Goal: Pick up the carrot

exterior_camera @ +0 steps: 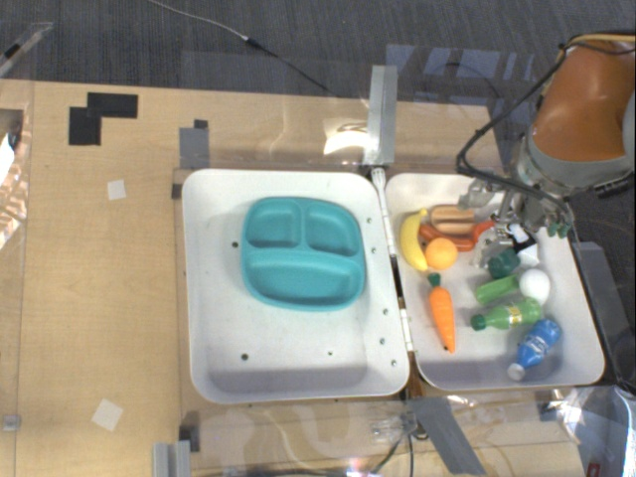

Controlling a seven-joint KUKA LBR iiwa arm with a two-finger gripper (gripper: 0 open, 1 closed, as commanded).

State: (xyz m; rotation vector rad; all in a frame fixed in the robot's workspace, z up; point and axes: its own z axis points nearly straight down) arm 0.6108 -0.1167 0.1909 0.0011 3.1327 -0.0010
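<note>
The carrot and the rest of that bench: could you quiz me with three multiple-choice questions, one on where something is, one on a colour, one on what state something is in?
1. Where does the carrot lie?
A. In the right bin
B. In the left bin
C. On the bare bench

2. What colour is the divided tray in the left bin?
A. Red
B. Teal
C. Black

3. How is the carrot placed?
A. Lifted between the gripper's fingers
B. Standing in the tray
C. Lying flat on the bin floor, apart from the gripper

Answers:
1. A: it lies near the right bin's left wall, below the orange and the banana.
2. B: the tray is teal against the white bin.
3. C: it rests on the white floor, green top toward the orange, while the gripper sits further up and to the right in the bin.
</note>
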